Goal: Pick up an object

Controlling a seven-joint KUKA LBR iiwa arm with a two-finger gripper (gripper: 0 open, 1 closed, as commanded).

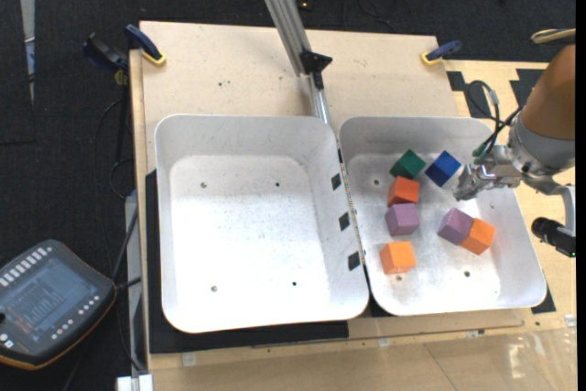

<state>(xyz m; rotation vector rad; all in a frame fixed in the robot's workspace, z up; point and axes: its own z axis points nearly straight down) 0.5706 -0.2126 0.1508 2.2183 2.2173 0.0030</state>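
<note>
Reaching in from three o'clock, the grey arm (549, 119) hangs over the right bin (513, 288), and its gripper (472, 183) sits just beside the blue cube (443, 168); whether the fingers are open or closed, I cannot tell. Left bin (183, 197) lies at nine o'clock. Cubes cluster in the right bin: green (408, 165) at eleven, orange (404, 191) and purple (402, 218) below it, another orange (397, 256) at six, purple (455, 225) touching orange (479, 236) at centre.
</note>
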